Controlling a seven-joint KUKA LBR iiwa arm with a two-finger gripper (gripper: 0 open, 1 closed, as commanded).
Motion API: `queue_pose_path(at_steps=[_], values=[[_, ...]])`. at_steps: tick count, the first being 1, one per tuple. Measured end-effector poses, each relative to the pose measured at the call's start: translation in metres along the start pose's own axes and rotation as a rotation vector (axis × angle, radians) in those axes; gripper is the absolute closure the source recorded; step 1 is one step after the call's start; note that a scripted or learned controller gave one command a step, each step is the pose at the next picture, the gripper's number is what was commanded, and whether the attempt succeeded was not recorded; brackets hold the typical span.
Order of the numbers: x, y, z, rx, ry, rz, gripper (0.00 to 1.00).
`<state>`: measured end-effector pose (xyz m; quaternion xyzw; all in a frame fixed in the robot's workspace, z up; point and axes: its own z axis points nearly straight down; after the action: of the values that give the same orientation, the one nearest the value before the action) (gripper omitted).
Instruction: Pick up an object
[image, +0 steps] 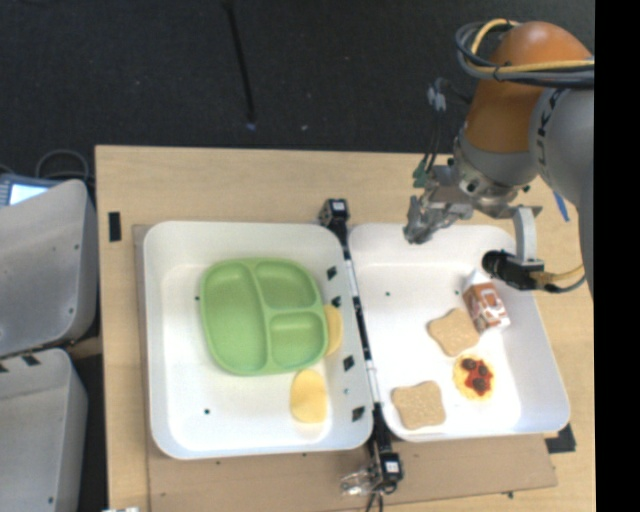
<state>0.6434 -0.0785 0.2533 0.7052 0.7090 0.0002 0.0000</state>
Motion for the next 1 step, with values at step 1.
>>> queue_pose_path(at_steps=[1], values=[[0.0476,-0.009,-0.0063,0.0,0.001,-0.001,1.0]])
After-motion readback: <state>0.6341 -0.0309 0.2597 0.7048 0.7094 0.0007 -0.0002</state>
